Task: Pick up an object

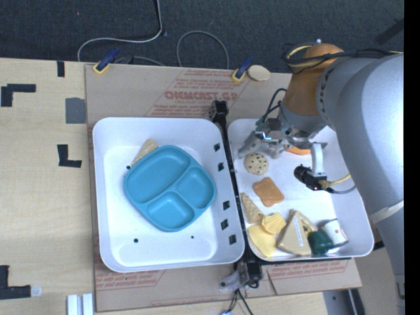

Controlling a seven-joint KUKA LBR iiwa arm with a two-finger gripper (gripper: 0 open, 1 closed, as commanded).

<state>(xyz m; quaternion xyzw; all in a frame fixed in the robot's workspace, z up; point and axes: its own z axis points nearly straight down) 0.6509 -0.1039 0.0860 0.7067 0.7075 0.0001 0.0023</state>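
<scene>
While the grey arm (367, 110) with its orange band (308, 84) reaches in from the right, the gripper (266, 143) hangs low over the upper left part of the right bin (357, 205). Its metal fingers (252, 143) stand apart, with nothing between them, just above a round speckled cookie (256, 163). Below the cookie lies a tan toast-like piece (268, 191), and further down the bin's lower edge holds a cluster: a ridged beige piece (251, 207), a yellow cheese-like piece (273, 224), a pale wedge (295, 235), a dark green object (319, 242) and a small white block (335, 231). An orange item (299, 151) peeks out beside the wrist. Just beside it, the left bin (108, 176) holds 1 blue divided plate (170, 187) with 3 compartments, partly covering a tan piece (144, 151).
</scene>
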